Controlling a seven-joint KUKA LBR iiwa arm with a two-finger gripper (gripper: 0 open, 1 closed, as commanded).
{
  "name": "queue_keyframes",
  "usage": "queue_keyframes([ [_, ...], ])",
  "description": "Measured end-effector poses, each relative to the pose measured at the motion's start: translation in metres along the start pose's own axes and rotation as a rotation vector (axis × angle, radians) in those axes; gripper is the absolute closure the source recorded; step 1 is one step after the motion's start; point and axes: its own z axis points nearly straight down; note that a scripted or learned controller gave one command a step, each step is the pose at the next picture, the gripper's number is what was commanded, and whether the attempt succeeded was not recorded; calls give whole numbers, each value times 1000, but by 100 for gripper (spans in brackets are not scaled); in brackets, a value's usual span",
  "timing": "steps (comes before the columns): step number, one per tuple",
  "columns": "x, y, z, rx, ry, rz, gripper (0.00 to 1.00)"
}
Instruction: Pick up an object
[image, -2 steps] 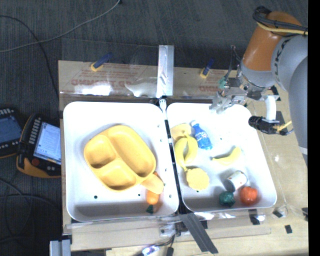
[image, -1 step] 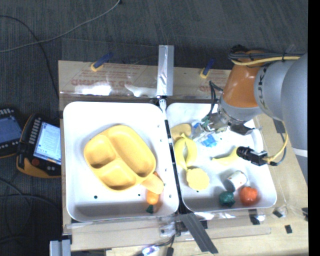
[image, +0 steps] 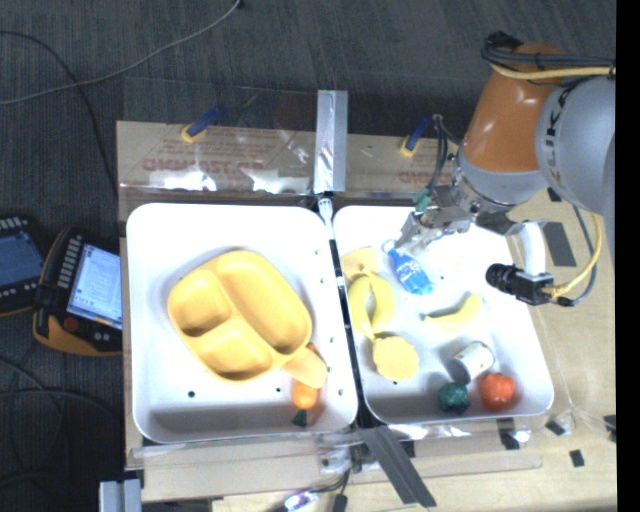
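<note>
Plainly, the fingers (image: 418, 228) hang low over the far part of the right bin (image: 525, 335), just above the top end of a small blue-labelled bottle (image: 408, 270); whether they are spread or closed cannot be told from this slanted view, and nothing shows between them. The bottle lies tilted on the bin floor, its clear neck toward the gripper, and it looks the likeliest target. Just beside it to the left lie yellow banana-like pieces (image: 365, 295), with a round yellow disc (image: 396, 357) nearer the front. A pale curved piece (image: 455, 312) lies to its right, and a small white cup (image: 472, 357), a red tomato-like ball (image: 497, 390) and a dark green object (image: 453, 398) sit near the front corner. The left bin (image: 150, 300) holds a yellow divided tray (image: 238, 312) and an orange carrot-like thing (image: 305, 393).

To do the grasp well, the arm should probably centre over the bottle's body rather than its neck, turn the fingers across its narrow width, and descend straight, since a smooth round bottle could roll or squirt aside toward the yellow pieces.
</note>
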Motion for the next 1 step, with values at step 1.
queue_keyframes([
  [1,-56,-32,-8,0,-1,-11,100],
])
